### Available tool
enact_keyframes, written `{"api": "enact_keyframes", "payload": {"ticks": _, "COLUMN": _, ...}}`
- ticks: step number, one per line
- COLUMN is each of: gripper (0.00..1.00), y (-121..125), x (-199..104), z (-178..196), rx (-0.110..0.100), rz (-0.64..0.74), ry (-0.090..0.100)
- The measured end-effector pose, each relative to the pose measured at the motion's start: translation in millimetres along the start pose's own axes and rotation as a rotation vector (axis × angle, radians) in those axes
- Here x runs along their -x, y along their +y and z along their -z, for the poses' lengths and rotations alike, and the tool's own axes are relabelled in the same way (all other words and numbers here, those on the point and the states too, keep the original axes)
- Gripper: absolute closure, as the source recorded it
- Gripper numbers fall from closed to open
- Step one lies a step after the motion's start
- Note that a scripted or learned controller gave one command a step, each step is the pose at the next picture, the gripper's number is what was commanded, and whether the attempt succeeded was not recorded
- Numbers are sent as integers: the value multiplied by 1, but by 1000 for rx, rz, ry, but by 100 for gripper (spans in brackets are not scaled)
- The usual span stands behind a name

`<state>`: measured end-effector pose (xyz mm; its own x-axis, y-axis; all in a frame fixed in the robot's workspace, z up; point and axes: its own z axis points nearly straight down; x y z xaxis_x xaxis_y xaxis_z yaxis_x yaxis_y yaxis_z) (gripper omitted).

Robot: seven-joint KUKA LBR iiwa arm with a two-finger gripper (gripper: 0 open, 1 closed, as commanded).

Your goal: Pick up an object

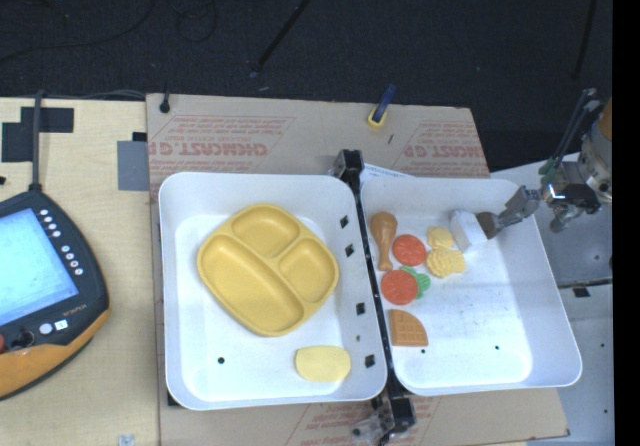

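Note:
The right bin (520, 334) holds several toy food pieces. A brown drumstick (383, 237) lies by the divider, next to two red tomato slices (409, 250) (399, 286). Beside them are a yellow corn piece (446, 260), a smaller yellow piece (439, 236) and an orange wedge (407, 328). A small white block (462, 230) lies at the upper middle of this bin. My gripper (487, 225) reaches in from the right on a slant, and its grey tip sits right beside the white block. I see nothing lifted off the bin floor.
The left bin (190, 354) holds a yellow divided plate (266, 267) and a pale yellow oval piece (322, 363). A teach pendant (40, 284) rests on the bench at far left. The right bin's lower right floor is bare white.

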<state>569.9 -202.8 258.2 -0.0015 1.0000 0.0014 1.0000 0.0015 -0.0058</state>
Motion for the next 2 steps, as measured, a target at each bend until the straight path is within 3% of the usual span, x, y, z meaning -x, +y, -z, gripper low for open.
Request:
{"api": "enact_keyframes", "payload": {"ticks": 1, "gripper": 100, "y": 1, "x": 0, "z": 6, "rx": -6, "rz": 2, "ry": 2}}
{"api": "enact_keyframes", "payload": {"ticks": 2, "gripper": 100, "y": -13, "x": -80, "z": -38, "rx": -6, "rz": 5, "ry": 4}}
